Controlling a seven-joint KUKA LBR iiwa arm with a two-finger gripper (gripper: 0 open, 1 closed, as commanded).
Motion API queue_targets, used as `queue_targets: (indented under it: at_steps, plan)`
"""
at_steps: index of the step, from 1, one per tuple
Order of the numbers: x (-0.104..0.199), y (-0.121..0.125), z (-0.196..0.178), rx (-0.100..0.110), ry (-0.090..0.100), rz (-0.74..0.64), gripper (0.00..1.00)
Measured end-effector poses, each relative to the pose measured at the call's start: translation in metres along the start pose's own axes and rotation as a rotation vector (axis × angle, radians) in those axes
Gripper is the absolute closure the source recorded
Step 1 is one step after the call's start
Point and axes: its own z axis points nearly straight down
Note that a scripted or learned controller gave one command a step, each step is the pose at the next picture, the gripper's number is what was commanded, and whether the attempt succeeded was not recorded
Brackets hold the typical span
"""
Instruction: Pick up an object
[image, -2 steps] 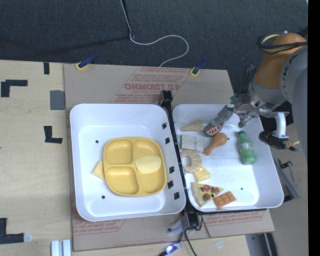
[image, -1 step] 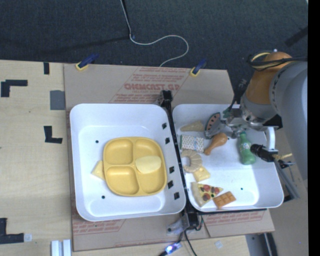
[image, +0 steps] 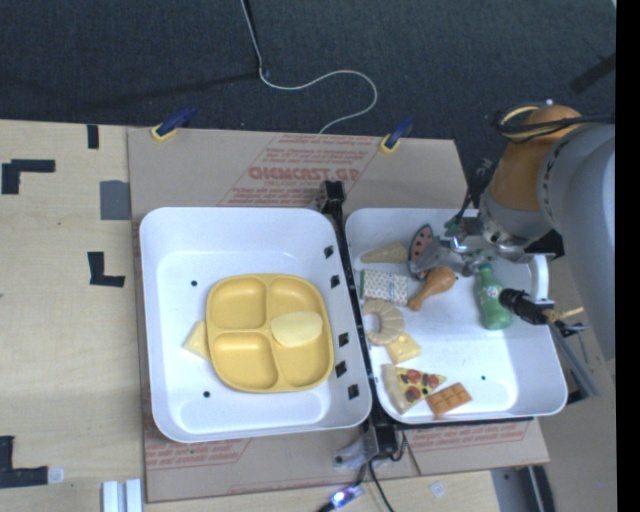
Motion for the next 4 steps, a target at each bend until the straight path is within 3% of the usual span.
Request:
queue_targets:
  at_steps: [1,3,4]
  plan:
    - [0.001,0.0,-0.011,-0.001,-0.001,-0.001,1.0]
    - [-0.003,0.011,-0.124,-0.006,0.0,0.0,1.0]
    - [-0.003,0.011,-0.141,-0.002,0.002,0.001,1.0]
